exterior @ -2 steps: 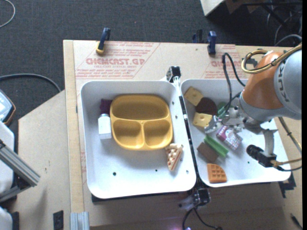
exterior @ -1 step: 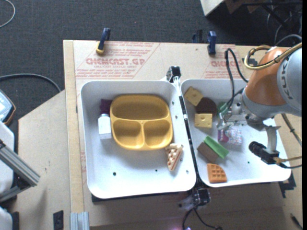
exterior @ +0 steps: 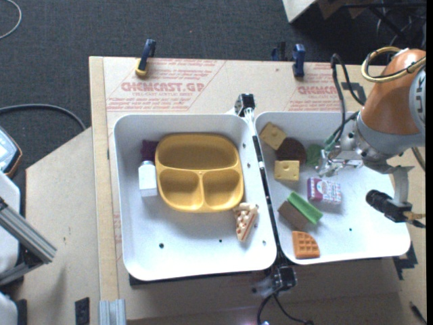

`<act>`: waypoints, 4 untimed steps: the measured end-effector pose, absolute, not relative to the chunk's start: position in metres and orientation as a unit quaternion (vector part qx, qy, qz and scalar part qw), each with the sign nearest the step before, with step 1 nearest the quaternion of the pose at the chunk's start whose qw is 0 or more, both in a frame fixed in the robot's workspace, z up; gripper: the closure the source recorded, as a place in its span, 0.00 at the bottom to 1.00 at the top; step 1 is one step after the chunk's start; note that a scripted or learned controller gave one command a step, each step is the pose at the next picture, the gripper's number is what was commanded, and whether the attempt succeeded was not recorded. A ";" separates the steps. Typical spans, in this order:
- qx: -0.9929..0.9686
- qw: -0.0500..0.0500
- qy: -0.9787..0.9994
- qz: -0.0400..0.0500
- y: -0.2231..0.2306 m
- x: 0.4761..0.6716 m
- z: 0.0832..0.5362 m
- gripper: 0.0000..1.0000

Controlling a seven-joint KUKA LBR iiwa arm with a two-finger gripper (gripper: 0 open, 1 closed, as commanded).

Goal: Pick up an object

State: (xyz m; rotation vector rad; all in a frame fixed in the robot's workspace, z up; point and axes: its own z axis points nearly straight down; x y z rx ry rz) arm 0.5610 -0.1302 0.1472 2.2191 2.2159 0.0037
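Observation:
The right bin (exterior: 358,239) holds several toy foods: a tan wedge (exterior: 272,135), a dark brown round piece (exterior: 293,147), a yellow cheese block (exterior: 287,170), a pink and purple carton (exterior: 324,191), a green and brown bar (exterior: 300,210) and an orange waffle (exterior: 306,244). My gripper (exterior: 331,164) hangs over the right bin, just above the carton and to the right of a small green piece (exterior: 314,154). I see nothing held in it. The grey arm with its orange band (exterior: 396,103) hides the bin's far right part.
The left bin (exterior: 176,252) carries a yellow divided plate (exterior: 199,171), a white bottle (exterior: 147,179), a dark purple item (exterior: 149,147) and a pizza slice toy (exterior: 245,221). A black clip (exterior: 245,104) sits where the bins meet. Blue clamps (exterior: 298,58) hold the board's far edge.

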 end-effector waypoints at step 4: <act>0.704 -0.001 0.710 0.001 -0.011 0.566 0.222 1.00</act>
